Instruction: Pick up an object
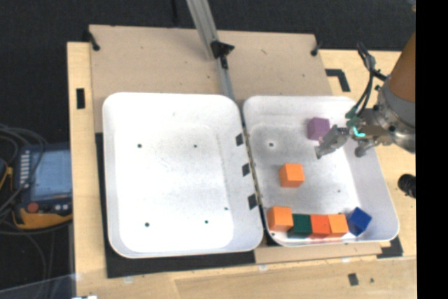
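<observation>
You are looking at smooth, hard-edged blocks lying in the right bin [371, 178], a shallow white tray with rounded corners and a dull, speckled floor. A purple block [318, 127] is sitting toward the far side, just left of the gripper [344, 140], whose fingers are hanging spread apart with nothing between them. An orange cube [292, 174] is resting mid-bin. Along the near wall, an orange block [281, 218], green block [302, 225], two more orange ones and a blue block [359, 220] are crowding together.
</observation>
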{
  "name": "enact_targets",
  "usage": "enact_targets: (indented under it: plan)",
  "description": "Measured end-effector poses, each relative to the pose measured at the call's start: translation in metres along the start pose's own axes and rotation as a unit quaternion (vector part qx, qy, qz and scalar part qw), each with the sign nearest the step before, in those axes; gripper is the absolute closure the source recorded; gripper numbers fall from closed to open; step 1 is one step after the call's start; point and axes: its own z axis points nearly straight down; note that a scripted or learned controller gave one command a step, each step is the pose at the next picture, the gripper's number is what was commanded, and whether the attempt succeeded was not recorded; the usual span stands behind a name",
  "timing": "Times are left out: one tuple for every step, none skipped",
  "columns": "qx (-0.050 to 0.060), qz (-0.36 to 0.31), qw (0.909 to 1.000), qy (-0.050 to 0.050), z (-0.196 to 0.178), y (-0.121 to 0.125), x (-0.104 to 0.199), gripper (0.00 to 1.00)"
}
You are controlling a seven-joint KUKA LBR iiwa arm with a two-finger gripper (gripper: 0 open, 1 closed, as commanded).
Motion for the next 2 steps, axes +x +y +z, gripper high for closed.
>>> enact_targets:
  plan:
    - [0.003,0.001,1.0000,0.000,0.044,-0.003,-0.006,0.00]
    - [0.004,0.001,1.0000,0.000,0.105,0.000,-0.013,0.00]
